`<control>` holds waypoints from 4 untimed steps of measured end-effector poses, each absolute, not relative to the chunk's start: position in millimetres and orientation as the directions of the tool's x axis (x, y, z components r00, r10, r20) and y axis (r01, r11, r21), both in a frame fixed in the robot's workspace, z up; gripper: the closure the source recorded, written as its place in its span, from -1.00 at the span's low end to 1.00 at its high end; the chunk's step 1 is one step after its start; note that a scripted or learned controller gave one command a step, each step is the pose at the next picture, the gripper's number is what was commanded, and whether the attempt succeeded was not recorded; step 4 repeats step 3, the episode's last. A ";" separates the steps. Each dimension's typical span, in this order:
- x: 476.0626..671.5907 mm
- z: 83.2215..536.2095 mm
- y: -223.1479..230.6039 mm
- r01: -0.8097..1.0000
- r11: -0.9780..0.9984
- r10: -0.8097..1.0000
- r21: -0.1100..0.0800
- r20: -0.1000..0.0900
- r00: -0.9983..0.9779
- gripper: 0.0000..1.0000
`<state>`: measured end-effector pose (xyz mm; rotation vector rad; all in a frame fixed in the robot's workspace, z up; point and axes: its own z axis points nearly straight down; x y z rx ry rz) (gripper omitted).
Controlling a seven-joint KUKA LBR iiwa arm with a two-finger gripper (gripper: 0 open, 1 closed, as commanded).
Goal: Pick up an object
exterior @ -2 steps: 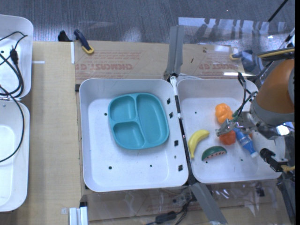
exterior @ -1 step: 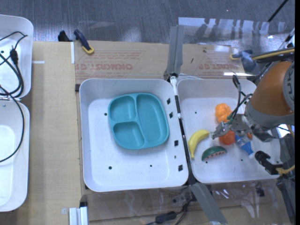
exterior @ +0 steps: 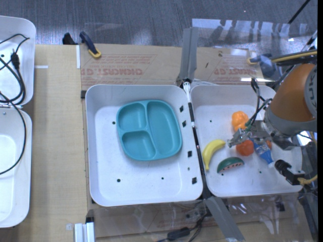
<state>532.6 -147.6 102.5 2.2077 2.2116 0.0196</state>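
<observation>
Orange ball [exterior: 245,148] in right bin [exterior: 222,185], touching gripper [exterior: 243,135] tips, finger spread and grasp not discernible; second orange [exterior: 239,118] just behind, banana [exterior: 211,152] and watermelon slice [exterior: 230,164] beside; teal divided plate [exterior: 149,129] in left bin [exterior: 101,175].

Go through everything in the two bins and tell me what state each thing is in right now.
Plate: flat in the left bin, compartments bare.
Banana: lying in the right bin, near its left wall.
Watermelon slice: lying flat, right of the banana.
Two oranges: by the gripper, not seen gripped.
Gripper: low over the right bin.
</observation>
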 end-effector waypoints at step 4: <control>545.0 191.0 -62.6 1.000 0.002 1.000 -0.001 -0.001 -0.002 1.00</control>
